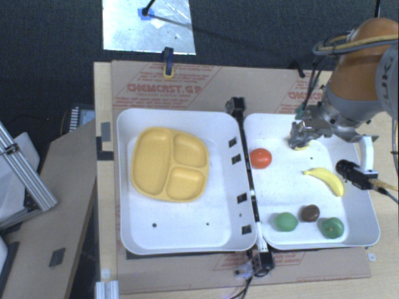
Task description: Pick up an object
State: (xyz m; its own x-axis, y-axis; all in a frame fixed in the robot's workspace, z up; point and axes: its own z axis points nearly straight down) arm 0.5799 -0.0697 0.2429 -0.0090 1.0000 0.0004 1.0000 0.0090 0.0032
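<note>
1. Right now the gripper [300,137] sits low at the far side of the right bin [361,229], over a small yellow piece [302,146] that peeks out beneath it; whether the fingers are wide, narrow or closed on anything I cannot tell
2. Likely failure: the yellow piece is small and lies flat, so the fingers could close over it and come up with nothing
3. It lies near the bin's far wall, so a descent off-line risks striking the rim
4. Other candidates lie apart on the bin floor: a tomato [260,158], a banana [325,179], two green fruits [286,222] [331,227] and a brown one [310,213]; the round ones may roll if nudged
5. Beside it, the left bin [131,229] holds a yellow divided tray [169,163]
6. Both bins rest on brown board [206,83] atop the bench, with dark floor [50,30] beyond
</note>
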